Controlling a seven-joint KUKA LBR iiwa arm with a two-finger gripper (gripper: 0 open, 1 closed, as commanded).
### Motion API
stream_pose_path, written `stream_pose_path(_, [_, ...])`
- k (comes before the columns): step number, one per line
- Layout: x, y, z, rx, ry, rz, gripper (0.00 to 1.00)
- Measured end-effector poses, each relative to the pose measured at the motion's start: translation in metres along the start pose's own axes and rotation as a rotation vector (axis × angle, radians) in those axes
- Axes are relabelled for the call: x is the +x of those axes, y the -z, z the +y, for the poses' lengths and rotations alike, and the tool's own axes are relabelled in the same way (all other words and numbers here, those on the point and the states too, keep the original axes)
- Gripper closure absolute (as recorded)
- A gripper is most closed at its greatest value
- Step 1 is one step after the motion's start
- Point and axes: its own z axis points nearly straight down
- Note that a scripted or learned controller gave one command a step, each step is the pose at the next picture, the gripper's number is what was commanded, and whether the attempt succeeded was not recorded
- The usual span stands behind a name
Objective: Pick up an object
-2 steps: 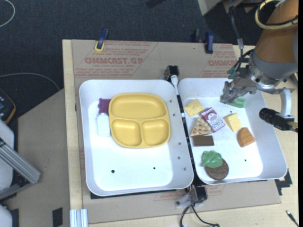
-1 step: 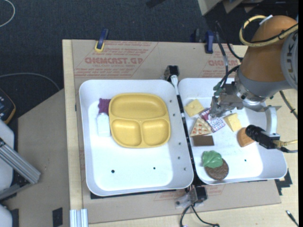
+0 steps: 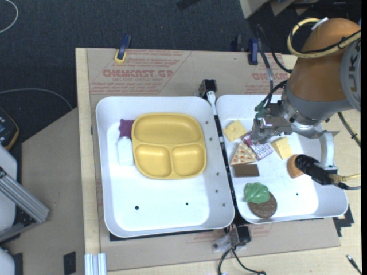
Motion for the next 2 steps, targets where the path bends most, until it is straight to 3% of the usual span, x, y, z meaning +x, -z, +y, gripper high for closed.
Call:
stream_pose_path(1, [-0.011,-0.020,0.001,0.002,-0.004,-0.001,1.00])
stream_pose_path(2, [-0.008,0.000,0.004,-0.007,-0.001,-0.003,1.00])
